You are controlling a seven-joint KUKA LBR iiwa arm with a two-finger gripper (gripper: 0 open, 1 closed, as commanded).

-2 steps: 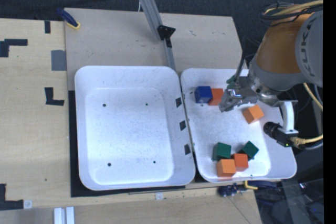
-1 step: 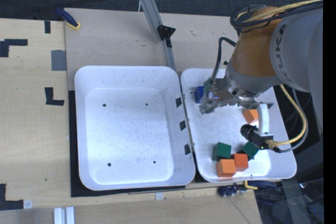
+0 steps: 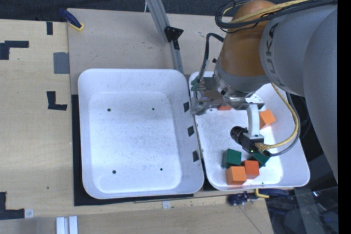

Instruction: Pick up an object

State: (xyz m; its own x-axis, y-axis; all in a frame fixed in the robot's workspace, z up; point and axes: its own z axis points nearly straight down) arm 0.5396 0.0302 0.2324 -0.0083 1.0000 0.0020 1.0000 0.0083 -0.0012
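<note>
While the arm (image 3: 258, 35) reaches in from the right, its gripper (image 3: 204, 97) sits low over the right bin's (image 3: 293, 172) upper left corner.
Whether it is spread or pinching, I cannot tell; blocks, green (image 3: 232, 157) and orange (image 3: 237, 175), cluster at lower right centre.

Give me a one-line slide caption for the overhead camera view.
KUKA arm reaching over the right bin, which holds orange blocks and green blocks, beside the left bin.

The wooden bench (image 3: 33, 134) bears two white bins (image 3: 137, 134) side by side.
</note>
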